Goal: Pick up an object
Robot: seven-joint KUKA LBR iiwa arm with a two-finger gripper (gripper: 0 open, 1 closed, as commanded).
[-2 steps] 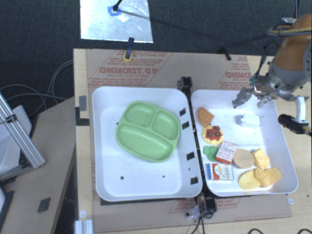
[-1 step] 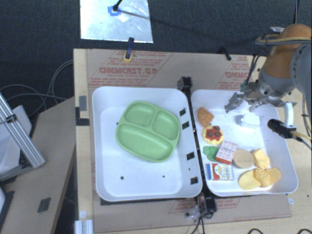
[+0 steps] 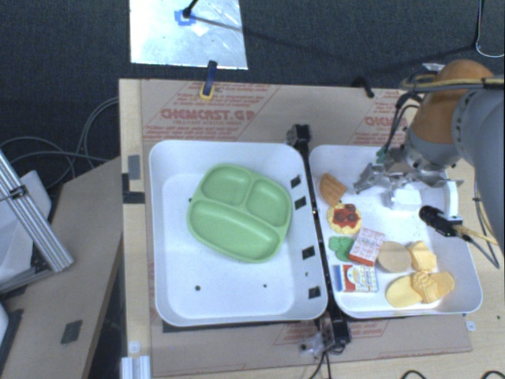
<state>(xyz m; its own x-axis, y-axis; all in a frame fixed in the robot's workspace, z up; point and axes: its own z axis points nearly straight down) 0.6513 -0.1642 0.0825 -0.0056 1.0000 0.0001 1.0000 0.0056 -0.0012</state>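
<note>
The right bin (image 3: 472, 289) holds several toy foods: an orange bread piece (image 3: 332, 188), a red round tart (image 3: 345, 218), a green piece (image 3: 341, 247), a red-and-white box (image 3: 367, 245), a colourful carton (image 3: 355, 277), a tan bun (image 3: 392, 256) and yellow pieces (image 3: 422, 283). My gripper (image 3: 376, 189) hangs over the bin's far part, just right of the bread piece. Its two grey fingers stand apart, open, with nothing between them.
In the left bin (image 3: 170, 290) lies a green divided plate (image 3: 240, 211). A black clamp strip (image 3: 309, 212) runs between the bins. The arm's grey body with its orange band (image 3: 458, 109) fills the far right, and cables trail past the right bin's edge.
</note>
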